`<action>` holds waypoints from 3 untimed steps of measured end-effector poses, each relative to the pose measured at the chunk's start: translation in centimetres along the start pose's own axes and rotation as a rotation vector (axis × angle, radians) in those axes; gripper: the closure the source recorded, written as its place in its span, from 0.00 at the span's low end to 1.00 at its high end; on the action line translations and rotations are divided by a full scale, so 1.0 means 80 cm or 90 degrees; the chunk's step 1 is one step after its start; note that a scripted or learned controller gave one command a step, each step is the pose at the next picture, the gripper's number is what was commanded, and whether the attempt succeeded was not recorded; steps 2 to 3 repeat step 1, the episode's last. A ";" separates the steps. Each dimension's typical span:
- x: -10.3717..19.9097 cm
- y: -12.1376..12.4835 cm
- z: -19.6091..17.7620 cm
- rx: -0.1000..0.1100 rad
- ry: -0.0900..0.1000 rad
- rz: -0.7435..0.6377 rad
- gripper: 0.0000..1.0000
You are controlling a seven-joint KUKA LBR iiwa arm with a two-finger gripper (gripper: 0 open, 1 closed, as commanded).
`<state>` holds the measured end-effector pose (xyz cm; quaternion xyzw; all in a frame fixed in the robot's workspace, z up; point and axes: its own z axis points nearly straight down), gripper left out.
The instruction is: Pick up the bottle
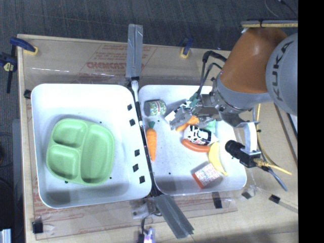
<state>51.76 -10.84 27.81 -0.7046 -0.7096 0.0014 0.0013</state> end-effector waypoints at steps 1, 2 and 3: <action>-0.100 0.019 0.001 -0.001 -0.001 0.038 0.00; -0.100 0.019 0.001 -0.001 -0.001 0.038 0.00; -0.100 0.019 0.001 -0.001 -0.001 0.038 0.00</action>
